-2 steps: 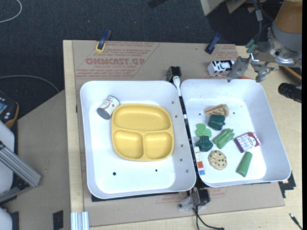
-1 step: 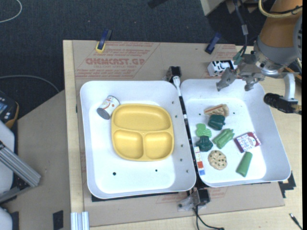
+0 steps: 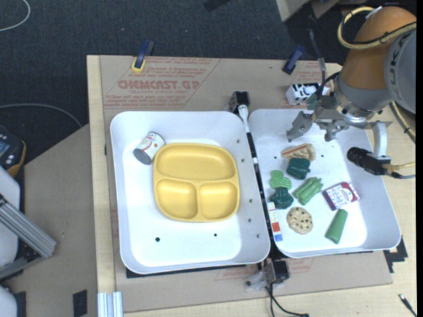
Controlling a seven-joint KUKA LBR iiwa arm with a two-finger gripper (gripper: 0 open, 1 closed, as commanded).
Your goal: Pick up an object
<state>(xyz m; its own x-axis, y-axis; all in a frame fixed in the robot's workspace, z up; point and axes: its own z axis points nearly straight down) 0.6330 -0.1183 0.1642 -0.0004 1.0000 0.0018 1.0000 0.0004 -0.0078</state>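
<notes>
Gripper w/ fingers spread, nothing between them, poised over right bin near its far edge. Toy sandwich lies just below (green pieces, cookie nearer front).

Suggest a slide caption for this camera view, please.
Open tool hovers over toy food in the right bin; yellow tray fills the left.

In the right bin, below the sandwich, lie green toys, a cookie and a purple packet.
</notes>
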